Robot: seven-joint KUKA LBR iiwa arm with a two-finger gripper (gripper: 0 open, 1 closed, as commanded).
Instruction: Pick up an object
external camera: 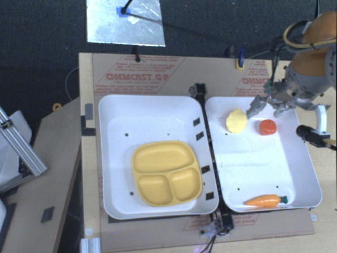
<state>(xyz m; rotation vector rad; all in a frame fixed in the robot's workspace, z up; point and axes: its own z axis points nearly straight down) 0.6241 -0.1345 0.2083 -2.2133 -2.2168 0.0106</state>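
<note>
The carrot [263,200] lies along the near edge of the right bin [303,175], while a yellow divided tray [166,172] sits in the left bin [113,141]. Farther back in the right bin, a yellow lemon-like object [236,121] and a red tomato [267,127] rest apart. The claw [267,103] hovers above them with its fingers spread, holding nothing.

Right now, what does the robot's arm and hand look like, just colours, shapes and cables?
The arm is grey and rounded, with an orange band above the wrist. Dark cables loop beside it. The hand is a grey metal piece with thin prongs, and a white fitting with a black end hangs below it.
</note>
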